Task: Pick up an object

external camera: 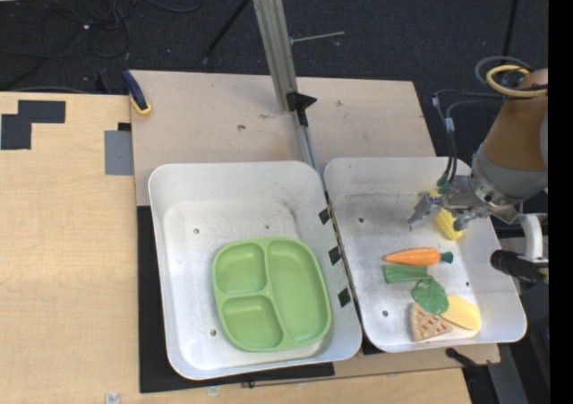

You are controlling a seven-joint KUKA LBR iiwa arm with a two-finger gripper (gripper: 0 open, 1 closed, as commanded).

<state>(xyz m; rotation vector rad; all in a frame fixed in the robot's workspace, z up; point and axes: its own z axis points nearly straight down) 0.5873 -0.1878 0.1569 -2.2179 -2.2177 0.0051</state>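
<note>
One yellow toy (pixel 450 223) sits just beside the jaws (pixel 439 207) in the right bin (pixel 376 326); whether they're spread, I cannot tell.

We see the grey, rounded KUKA arm (pixel 515 165) at the right of the camera view, its smooth casing broad and barrel-shaped. Above the wrist it wears a wide orange band (pixel 519 133) with a matte, slightly brownish tone, and a paler grey collar sits just below that band. At the arm's end we make out the small metal two-finger gripper (pixel 432 207), silver-grey with angular brackets and thin pale fingers (pixel 419 213). A thin dark cable (pixel 448 138) loops beside the arm's casing. We also note a white, rounded fitting (pixel 533 236) and a black cylindrical part (pixel 515 263) low on the right side.
</note>
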